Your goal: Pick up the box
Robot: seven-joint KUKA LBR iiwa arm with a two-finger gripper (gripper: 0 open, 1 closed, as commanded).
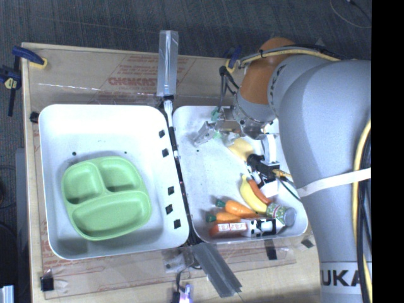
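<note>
Gripper (pixel 205 131) hangs over the right bin (pixel 189 169), jaws apart, holding nothing.

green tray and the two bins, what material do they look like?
Green divided tray: looks like moulded plastic, matte to satin; uniform colour, rounded compartment walls, soft highlights. Left bin and right bin: probably thin formed plastic, white and slightly glossy; rounded corners and smooth curved walls suggest it, though coated metal can't be ruled out.

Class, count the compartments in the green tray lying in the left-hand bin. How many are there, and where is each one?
3. The green tray has two smaller compartments side by side along its far edge, one at the left and one at the right, and one long compartment along its near edge. None looks hidden.
</note>
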